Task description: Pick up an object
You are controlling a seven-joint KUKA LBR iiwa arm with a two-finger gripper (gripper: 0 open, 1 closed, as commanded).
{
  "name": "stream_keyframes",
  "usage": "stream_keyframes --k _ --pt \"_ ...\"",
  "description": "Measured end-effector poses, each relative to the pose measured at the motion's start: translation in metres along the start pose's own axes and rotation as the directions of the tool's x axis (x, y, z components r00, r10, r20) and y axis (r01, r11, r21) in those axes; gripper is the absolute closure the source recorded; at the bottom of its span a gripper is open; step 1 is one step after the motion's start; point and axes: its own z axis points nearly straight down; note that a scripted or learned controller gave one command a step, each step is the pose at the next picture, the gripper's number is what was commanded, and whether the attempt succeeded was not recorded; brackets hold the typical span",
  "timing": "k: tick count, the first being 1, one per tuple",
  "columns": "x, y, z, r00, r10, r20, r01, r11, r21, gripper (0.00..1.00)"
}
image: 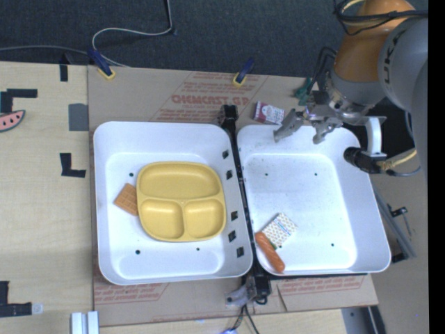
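Next, lower the gripper [302, 132], fingers spread and empty above the right bin [361, 207], squarely over the patterned packet [280, 229] beside the orange carrot-like toy [269, 250].

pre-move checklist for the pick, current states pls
1. Gripper open with nothing between its fingers: ok.
2. Gripper above a target: not ok, it hangs over the right white bin's far rim.
3. Targets visible in the right bin: ok, orange carrot-shaped toy and small patterned white packet, touching.
4. Yellow divided plastic tray in the left white bin, overlapping an orange-brown flat piece: ok.
5. Small dark-red packet outside the bins: ok.
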Motion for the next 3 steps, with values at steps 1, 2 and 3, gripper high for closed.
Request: stream_keyframes --k 1,2,3 --pt "-0.047 -0.026 0.086 1.0 0.002 0.001 -0.002 1.0 0.003 0.0" --pt "-0.045 -0.001 0.141 1.0 0.0 0.002 0.0 1.0 -0.003 0.0" --pt "-0.046 0.0 0.131 1.0 0.0 0.004 0.001 1.0 -0.007 1.0"
